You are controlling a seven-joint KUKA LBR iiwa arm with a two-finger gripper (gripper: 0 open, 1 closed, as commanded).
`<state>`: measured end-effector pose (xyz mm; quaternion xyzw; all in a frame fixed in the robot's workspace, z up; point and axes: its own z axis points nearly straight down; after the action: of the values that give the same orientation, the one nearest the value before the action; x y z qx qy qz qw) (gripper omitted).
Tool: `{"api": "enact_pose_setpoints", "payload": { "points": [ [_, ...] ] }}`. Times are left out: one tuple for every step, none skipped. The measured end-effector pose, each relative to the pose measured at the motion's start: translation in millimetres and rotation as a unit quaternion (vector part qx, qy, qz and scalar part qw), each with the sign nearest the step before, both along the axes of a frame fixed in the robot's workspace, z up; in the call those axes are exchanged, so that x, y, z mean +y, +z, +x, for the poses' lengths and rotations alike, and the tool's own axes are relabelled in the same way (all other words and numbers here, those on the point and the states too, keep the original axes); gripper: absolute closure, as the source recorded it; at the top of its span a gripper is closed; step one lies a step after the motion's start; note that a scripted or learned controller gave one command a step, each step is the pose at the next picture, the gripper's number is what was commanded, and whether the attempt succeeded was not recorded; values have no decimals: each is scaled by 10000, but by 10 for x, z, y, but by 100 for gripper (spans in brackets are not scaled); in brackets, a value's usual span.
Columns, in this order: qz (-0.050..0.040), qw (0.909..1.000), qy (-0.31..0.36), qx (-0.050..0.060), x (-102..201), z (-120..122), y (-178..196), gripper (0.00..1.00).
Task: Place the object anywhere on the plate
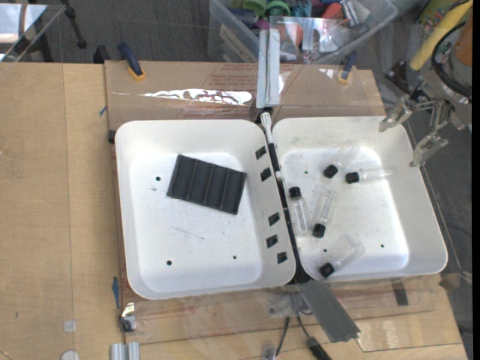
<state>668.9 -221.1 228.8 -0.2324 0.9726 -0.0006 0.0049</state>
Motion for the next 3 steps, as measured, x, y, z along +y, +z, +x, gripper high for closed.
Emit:
{"api": "enact_pose_setpoints", "payload": {
  "points": [
    [3, 9954, 955, 25, 4, -6, -101, 0],
    [-11, 9793, 2023, 2, 2, -2, -47, 0],
    [-21, 9532, 3023, -5, 0, -34, 135, 0]
  ]
}}
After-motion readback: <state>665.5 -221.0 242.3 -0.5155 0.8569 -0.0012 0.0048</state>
